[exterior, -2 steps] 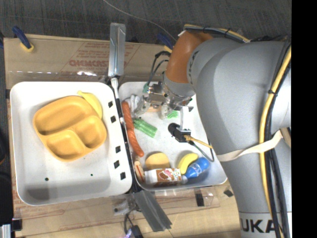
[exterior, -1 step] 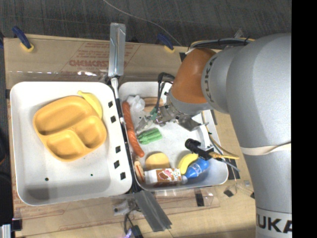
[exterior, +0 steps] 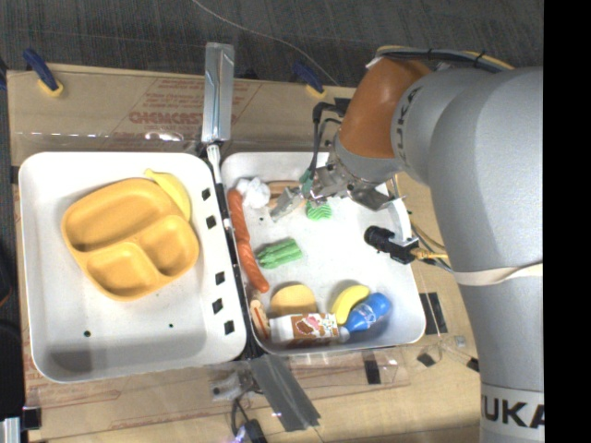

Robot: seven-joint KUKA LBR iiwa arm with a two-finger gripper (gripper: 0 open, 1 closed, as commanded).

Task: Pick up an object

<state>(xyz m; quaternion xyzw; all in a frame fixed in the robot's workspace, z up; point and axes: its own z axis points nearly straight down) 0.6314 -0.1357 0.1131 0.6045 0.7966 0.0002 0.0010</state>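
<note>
Two white bins, left bin (exterior: 46,340) holding yellow tray (exterior: 129,236), right bin (exterior: 392,326) holding hot dog (exterior: 245,243), bottle (exterior: 319,326), fingers (exterior: 300,197) unclear.

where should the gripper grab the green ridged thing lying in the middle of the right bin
Across its narrow width at mid-length, coming straight down from above. The green ridged piece lies flat and elongated, running roughly left-right, with bare floor of the right bin above and below it for the fingers. Its left end sits close to the long orange sausage, so probably avoid closing along its length.

Right bin (exterior: 406,326) centre lies open; toys (exterior: 323,321) crowd its near wall.
</note>
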